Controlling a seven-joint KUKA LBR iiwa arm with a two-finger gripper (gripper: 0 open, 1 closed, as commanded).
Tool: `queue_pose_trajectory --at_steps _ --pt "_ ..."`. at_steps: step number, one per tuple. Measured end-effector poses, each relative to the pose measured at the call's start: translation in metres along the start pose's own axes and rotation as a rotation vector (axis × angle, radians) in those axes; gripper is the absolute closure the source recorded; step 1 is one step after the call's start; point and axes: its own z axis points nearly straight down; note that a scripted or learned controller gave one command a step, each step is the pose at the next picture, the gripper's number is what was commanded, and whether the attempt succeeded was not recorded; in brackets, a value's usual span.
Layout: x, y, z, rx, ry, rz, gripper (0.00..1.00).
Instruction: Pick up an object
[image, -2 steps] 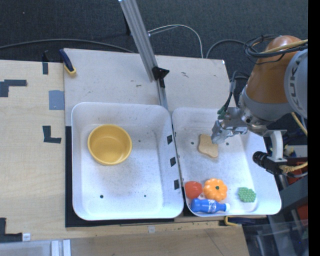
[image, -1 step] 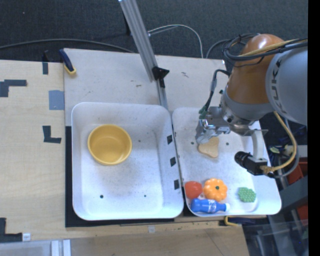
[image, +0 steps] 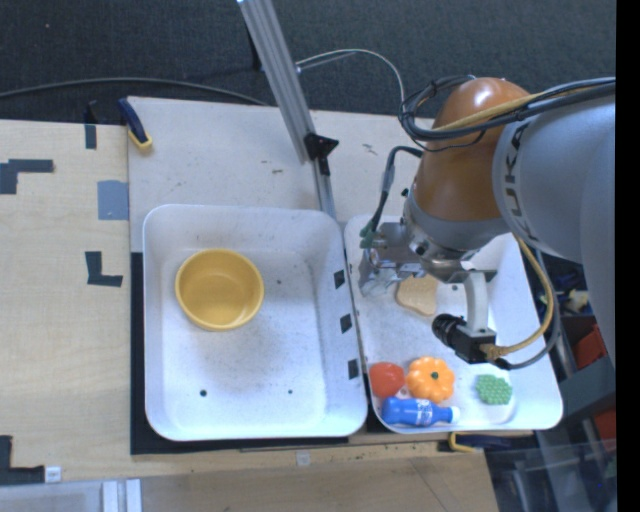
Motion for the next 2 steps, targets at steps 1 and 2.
queue_pose_trajectory --at_steps 1,2 --pt "0.047 -0.004 0.022 0.002 -0.001 0.001 1.0" --pt "0.078 0.007 0.023 -0.001 -0.001 0.001 1.0"
